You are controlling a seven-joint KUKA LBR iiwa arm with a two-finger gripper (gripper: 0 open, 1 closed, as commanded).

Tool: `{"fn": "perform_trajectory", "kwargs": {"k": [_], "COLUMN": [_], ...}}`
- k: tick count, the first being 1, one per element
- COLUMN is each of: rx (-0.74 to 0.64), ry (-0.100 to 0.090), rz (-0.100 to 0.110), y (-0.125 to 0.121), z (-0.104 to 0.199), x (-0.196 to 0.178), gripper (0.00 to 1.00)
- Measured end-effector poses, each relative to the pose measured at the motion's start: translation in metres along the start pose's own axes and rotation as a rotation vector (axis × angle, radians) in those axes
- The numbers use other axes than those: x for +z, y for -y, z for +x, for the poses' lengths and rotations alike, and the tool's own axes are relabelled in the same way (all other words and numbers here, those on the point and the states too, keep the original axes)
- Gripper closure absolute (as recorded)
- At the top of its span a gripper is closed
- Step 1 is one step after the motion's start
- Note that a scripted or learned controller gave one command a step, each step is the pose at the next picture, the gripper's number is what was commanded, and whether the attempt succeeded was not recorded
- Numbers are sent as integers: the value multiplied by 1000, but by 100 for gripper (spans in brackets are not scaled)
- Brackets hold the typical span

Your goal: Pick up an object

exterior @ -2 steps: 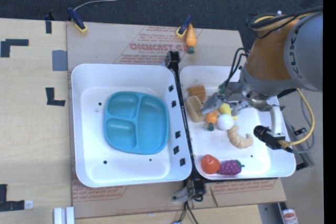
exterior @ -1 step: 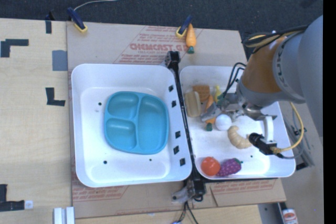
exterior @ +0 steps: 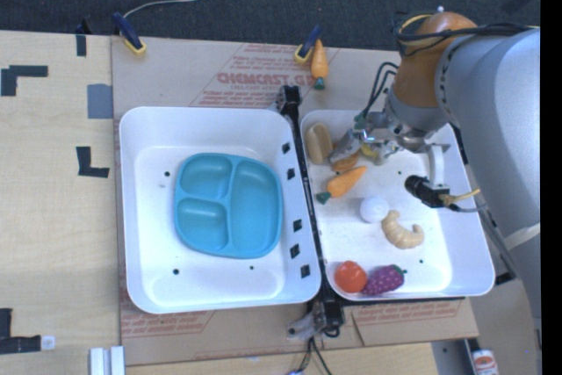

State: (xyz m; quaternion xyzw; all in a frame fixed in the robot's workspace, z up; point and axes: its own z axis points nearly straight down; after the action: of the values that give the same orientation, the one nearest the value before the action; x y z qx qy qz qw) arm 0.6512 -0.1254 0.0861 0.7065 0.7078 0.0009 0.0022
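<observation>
- Resting in the left bin (exterior: 140,215): a blue divided plate (exterior: 228,205).
- Sitting in the right bin (exterior: 470,263): bread roll (exterior: 319,141), carrot (exterior: 345,182), croissant (exterior: 403,231), grapes (exterior: 385,279), tomato (exterior: 350,276), white ball (exterior: 374,209).
- Hovering over the right bin's upper part: the tool (exterior: 376,141); its grip state I cannot tell.

My arm (exterior: 496,92) is smooth grey, with an orange band (exterior: 421,66) above the wrist and black cables (exterior: 386,92) alongside.

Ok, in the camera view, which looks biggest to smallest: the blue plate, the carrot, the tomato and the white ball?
1. Blue plate, by far the biggest.
2. Carrot, long and thin.
3. Tomato and white ball look about alike, so I won't rank them.
</observation>
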Motion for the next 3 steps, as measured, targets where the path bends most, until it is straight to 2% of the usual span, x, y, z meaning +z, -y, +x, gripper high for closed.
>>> {"fn": "perform_trajectory", "kwargs": {"k": [1, 2, 3], "rx": [2, 2, 4], "ry": [5, 1, 10], "rz": [3, 8, 3], "y": [3, 3, 3], "z": [26, 28, 23], "x": [0, -9, -10], "gripper": [0, 100, 0]}}
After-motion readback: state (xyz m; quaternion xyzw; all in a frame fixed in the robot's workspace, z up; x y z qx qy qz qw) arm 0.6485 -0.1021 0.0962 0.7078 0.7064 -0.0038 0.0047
